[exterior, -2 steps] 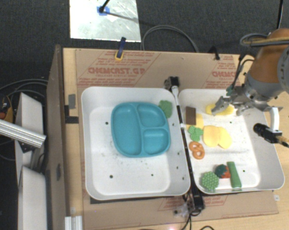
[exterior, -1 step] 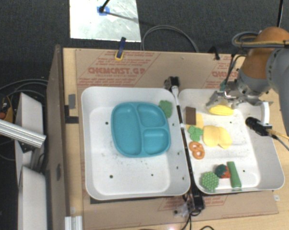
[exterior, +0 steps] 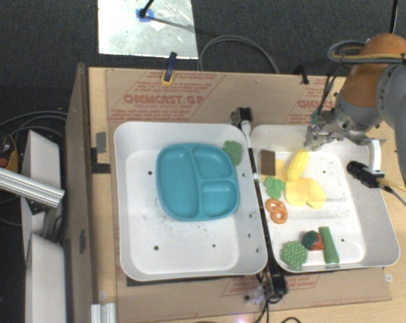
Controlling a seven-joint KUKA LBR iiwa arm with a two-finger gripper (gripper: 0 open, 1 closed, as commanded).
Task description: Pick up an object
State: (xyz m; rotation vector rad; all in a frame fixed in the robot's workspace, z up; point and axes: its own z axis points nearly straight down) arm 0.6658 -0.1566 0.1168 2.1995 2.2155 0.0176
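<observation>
green toys sit nearest the lens at the six o'clock edge of the right bin (exterior: 384, 247): a knobbly round piece (exterior: 295, 254) and a long green stick (exterior: 328, 245), with a small dark teal and orange piece (exterior: 312, 239) between them. toward twelve o'clock from these lie an orange pretzel (exterior: 277, 210), a leafy green piece (exterior: 274, 186), pale yellow slices (exterior: 305, 194), a yellow corn cob (exterior: 297, 165) and a brown block (exterior: 267, 162). the gripper (exterior: 315, 137) of the grey arm (exterior: 378, 93) hangs over the bin's twelve o'clock end, just at one o'clock from the corn; whether it is spread or pressed together cannot be told, and nothing shows pinched in it. in the left bin (exterior: 139, 247), a blue divided plate (exterior: 197, 182) lies at centre, with a green leafy toy (exterior: 233, 152) touching its two o'clock corner.
</observation>
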